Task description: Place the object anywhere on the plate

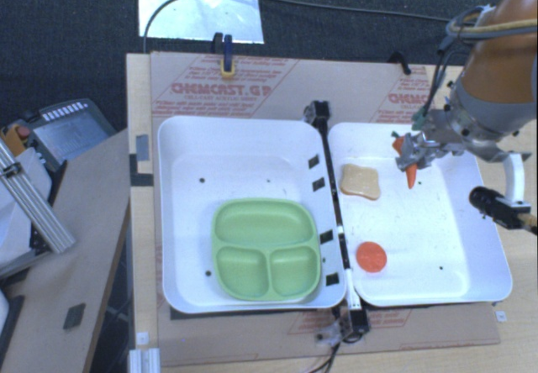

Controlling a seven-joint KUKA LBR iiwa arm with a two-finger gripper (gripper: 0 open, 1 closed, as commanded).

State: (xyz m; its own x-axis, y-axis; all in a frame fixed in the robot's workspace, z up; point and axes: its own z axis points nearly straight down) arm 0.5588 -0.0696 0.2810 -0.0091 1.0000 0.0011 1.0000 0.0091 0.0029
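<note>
Two white bins sit side by side on the surface (210,86). Nearest the camera, the left bin (181,195) holds the green plate (267,248), which has three compartments and carries nothing. In the right bin (479,254), an orange-red round object (371,257) lies near the front, and a pale bread-like slice (361,182) lies further back, close to the divider. Beyond these, the hand (411,163) hangs above the right bin with a small orange carrot-shaped object (411,175) pinched between its fingers, tip pointing down. Judged step: object grasped, transfer not yet done. The next move calls for carrying the object leftward across the divider, then lowering it onto the plate before release
</note>
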